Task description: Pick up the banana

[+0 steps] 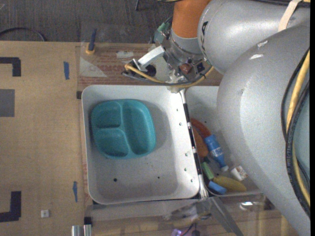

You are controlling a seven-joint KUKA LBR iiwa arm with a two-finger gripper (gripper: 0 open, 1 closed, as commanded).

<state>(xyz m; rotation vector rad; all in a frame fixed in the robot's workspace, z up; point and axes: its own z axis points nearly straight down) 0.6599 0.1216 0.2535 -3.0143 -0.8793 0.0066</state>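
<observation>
Wooden bench [39, 146] with black tape marks and bits of blue tape carries two shallow white bins side by side. Left bin [98, 191] holds a teal divided plate [123, 128], lying near its far-left corner, nothing else in it. Right bin [199, 100] is mostly covered by the big grey arm [256, 112]; a strip along its left wall is visible, packed with small items: an orange piece [201, 130] toward the far end, a blue bottle-like item [215, 150] with a white cap below it, a green piece [208, 171], a small blue piece [216, 187], a small white item [238, 172].

Banana [229, 183] = the yellow elongated thing near the right bin's near edge, lying roughly flat, touching or just beside the small blue piece. Partly tucked under the arm's outline, so its full length can't be seen.

Gripper [170, 75] sits at the far edge of the bins, over the divider between them, below the orange wrist band. Hand state: cannot tell, the tip is lost in cable and hardware clutter. Nothing yellow is visible at it.

Progress: looks like nothing done yet. Banana lies in the bin, well apart from the gripper, which is at the opposite end of the right bin. Left to do, as I judge it: travel to the near edge, descend on the banana, grasp, lift. Crowded neighbours could get in the way.
</observation>
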